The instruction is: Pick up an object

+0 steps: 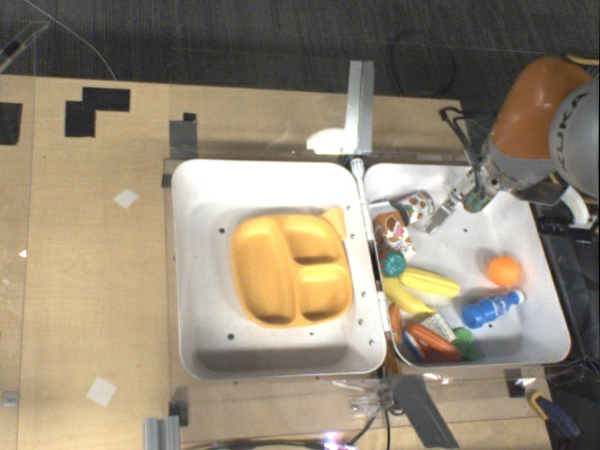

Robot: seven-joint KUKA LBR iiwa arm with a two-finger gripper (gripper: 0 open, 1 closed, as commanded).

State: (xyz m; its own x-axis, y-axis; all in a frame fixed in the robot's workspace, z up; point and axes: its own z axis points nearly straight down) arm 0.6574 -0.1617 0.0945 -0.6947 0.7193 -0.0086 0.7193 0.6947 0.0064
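My gripper (442, 215) hangs over the back of the right bin (548, 293), reaching in from the right under the arm's orange band. Its tip is just right of a small brown and white jar (412, 204) lying near the bin's back left; I cannot tell whether they touch. Below the jar lies a patterned red and white object (395, 236). Further forward are a teal ball (394, 265), two yellow bananas (424, 288), an orange ball (504, 270), a blue bottle (489, 309) and red and orange pieces (431, 341) at the front left.
The left bin (202, 251) holds a yellow divided tray (289, 268). A metal post (360, 111) stands behind the divider between the bins. Black cables (464, 125) run behind the right bin near the arm.
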